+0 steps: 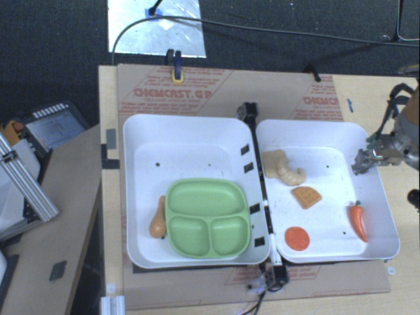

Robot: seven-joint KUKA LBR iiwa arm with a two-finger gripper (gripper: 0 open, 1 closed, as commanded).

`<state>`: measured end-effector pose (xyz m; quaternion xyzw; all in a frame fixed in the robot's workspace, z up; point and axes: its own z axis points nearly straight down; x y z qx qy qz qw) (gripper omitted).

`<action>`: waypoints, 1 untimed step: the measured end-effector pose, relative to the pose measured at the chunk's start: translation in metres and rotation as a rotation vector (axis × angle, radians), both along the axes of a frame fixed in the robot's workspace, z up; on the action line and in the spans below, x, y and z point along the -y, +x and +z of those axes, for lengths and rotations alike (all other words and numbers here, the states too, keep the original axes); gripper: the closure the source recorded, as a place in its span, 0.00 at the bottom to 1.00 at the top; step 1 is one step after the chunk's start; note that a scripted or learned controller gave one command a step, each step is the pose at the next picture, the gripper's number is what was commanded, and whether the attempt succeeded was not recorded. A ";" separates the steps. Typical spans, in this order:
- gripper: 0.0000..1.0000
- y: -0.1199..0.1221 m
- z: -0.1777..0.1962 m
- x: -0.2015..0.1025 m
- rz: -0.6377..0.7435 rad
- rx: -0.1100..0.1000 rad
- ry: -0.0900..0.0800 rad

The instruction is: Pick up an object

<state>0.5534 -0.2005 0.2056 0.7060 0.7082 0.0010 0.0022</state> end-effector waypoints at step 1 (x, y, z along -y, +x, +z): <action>1.00 0.016 0.014 -0.053 0.007 0.000 0.003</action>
